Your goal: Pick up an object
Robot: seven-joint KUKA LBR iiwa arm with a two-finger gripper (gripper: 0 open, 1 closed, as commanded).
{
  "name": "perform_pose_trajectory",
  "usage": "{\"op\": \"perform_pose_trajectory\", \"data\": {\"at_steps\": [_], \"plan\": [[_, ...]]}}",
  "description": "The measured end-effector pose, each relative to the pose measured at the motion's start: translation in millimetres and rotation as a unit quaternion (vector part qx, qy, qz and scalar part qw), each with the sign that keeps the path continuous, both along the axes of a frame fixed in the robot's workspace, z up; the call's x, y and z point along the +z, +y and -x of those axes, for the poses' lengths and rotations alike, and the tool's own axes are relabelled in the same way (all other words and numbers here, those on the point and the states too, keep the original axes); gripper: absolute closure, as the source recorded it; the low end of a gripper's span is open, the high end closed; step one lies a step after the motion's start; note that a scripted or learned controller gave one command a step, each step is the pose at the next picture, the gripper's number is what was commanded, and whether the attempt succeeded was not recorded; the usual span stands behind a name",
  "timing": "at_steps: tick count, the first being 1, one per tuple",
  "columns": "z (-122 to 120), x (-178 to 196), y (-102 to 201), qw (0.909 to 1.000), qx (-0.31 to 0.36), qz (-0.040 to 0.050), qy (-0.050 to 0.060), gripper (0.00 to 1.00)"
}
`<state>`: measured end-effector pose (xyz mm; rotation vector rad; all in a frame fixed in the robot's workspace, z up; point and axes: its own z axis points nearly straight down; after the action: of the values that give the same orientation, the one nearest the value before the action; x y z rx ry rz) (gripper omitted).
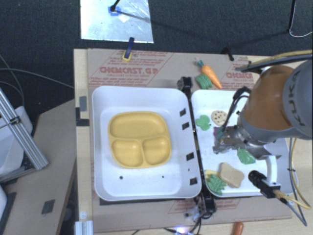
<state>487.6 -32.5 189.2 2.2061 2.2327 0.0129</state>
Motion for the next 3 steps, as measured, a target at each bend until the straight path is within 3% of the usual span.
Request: {"op": "perform_pose_trajectory", "data": {"at_steps": [1,2,3], "plan": [[-0.9,120.4,77.5,1.0000,0.001,-0.0006,-0.004,1.00],[-7.9,-12.3,137.2,1.0000,-0.001,0.0016,0.009,1.00],[-51.0,-4.6,86.4,1.0000,-0.007,0.0023,0.002,1.00]]}}
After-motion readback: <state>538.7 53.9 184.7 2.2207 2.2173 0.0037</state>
